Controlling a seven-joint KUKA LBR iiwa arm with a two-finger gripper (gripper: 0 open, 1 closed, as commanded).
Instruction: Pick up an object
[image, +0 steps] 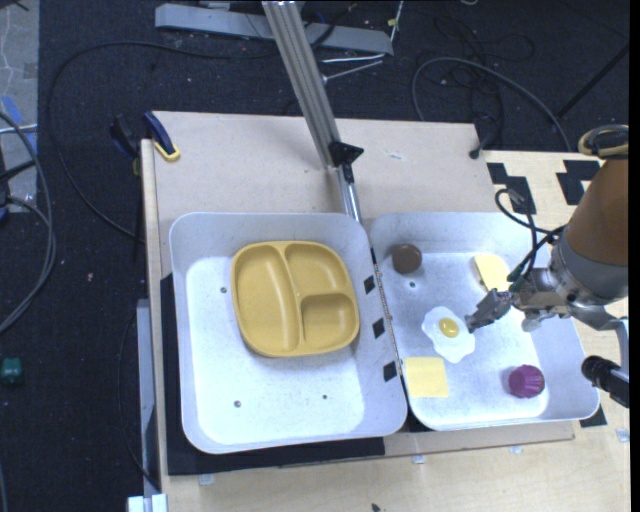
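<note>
fried egg toy (448, 332): white with a yellow yolk, lying flat near the middle of the right bin (560, 400), the item closest to the tool.

tool (484, 312): dark, at the end of the arm, low over the right bin with its tip just beside the egg's right edge; contact with the egg cannot be told. nothing is seen between its fingers, and how far they are parted cannot be told at this size.

arm (600, 235): grey with an orange-brown section, entering from the right edge, dark cables running along the wrist.

other contents of the right bin: a brown round piece (406, 259) near the back left corner; a pale yellow slice (491, 270) toward the back, just behind the tool; a yellow square slice (427, 376) at the front left, just in front of the egg; a purple round piece (526, 381) at the front right, well apart from the egg.

left bin (200, 380): white, holding a yellow divided plate (296, 298) with three compartments, set toward the back of the bin.

surface (250, 160): tan board bearing both bins side by side, with a metal pole (305, 80) slanting up from between their back edges.

floor around it: dark, with loose black cables (80, 180).
</note>
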